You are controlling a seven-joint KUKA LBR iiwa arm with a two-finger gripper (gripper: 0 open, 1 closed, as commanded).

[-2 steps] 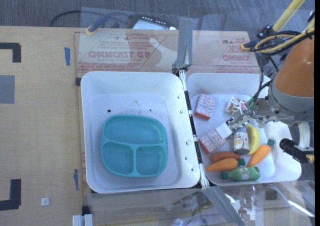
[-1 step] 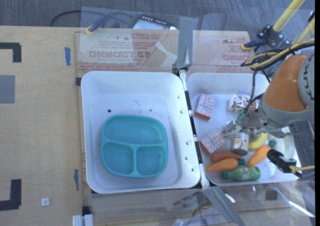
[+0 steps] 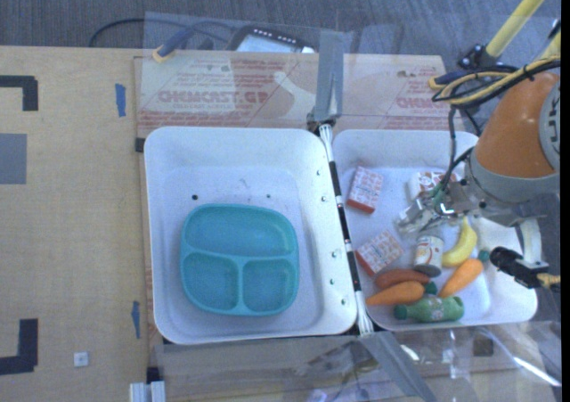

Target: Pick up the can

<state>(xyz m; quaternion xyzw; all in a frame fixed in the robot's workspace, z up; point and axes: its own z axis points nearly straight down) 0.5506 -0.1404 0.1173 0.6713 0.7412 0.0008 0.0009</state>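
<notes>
**Gripper low in the right bin, just above the can**

Nearest the camera, along the front wall of the right bin (image 3: 512,307), lies a green bottle (image 3: 431,308), below the gripper (image 3: 426,213). The left bin (image 3: 169,213), well to the gripper's left, holds a teal divided plate (image 3: 239,258). The right bin is crowded: two red-and-white boxes (image 3: 365,189) (image 3: 380,251) left of the gripper, a banana (image 3: 461,243) to its right, two carrots (image 3: 463,276) (image 3: 395,294) and a brown sausage (image 3: 400,277) below it. The can (image 3: 428,252) stands upright just below the metal gripper, between the lower box and the banana. The gripper is a blurred tangle of metal; whether its fingers are spread or closed cannot be told. The arm's orange band (image 3: 525,128) is cut off at the right.
</notes>
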